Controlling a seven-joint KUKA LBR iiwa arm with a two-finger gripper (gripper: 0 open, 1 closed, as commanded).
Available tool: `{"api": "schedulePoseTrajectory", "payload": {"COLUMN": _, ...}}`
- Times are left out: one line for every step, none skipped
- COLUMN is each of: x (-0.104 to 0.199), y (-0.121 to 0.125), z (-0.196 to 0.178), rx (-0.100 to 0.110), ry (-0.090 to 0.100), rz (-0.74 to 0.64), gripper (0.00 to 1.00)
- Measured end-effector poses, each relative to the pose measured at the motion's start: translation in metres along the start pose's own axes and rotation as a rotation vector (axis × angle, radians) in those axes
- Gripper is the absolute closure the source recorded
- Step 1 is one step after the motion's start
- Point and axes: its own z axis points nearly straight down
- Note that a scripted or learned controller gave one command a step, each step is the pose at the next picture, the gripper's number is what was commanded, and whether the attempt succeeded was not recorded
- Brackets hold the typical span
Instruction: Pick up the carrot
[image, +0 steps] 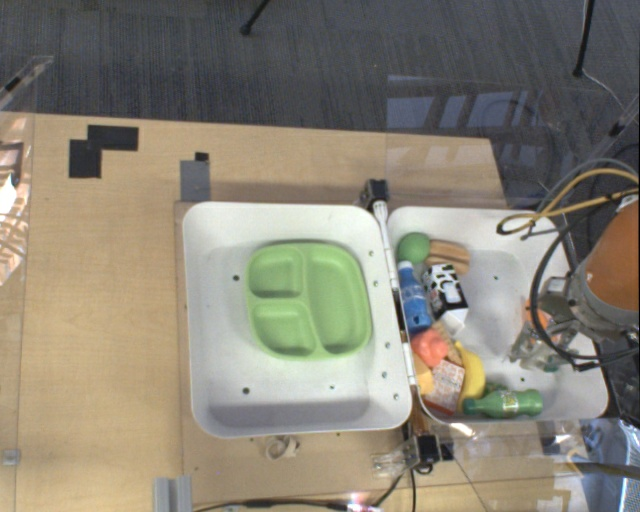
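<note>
The room floor (300, 60) is dark grey carpet, running far beyond the tool along the top of the view. Below it lies the desk (100, 330), pale wood, with black tape marks (100, 148) well off from the tool toward the far left corner. A clear panel (450, 130) stands on the far side of the tool and catches reflections.

Two shallow white bins sit on the desk side by side. The left bin (220, 400) lies well apart from the tool and holds a green divided plate (305, 300). The right bin (490, 270) lies under the tool. The grey arm (612, 270), with its orange band, reaches in from the right, cables looping just above it.

The tool (535, 345) hangs low over the right side of that bin; whether it is clenched or released cannot be told, as its tip is blurred among cables.

A cluster of objects lies to the tool's left: a blue bottle (412, 300), a green ball (412, 246), a black and white item (447, 285), a yellow banana (470, 372) and a green bottle (505, 403) just below the tool. The carrot (432, 347), a pinkish orange piece, rests in the cluster, apart from the tool
</note>
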Motion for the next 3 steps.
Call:
{"api": "schedulePoseTrajectory", "payload": {"x": 0.000, "y": 0.000, "z": 0.000, "rx": -0.001, "ry": 0.000, "rz": 0.000, "gripper": 0.00}}
{"api": "schedulePoseTrajectory", "payload": {"x": 0.010, "y": 0.010, "z": 0.026, "rx": -0.023, "ry": 0.010, "rz": -0.202, "gripper": 0.00}}
{"api": "schedulePoseTrajectory", "payload": {"x": 0.009, "y": 0.010, "z": 0.026, "rx": -0.021, "ry": 0.003, "rz": -0.529, "gripper": 0.00}}
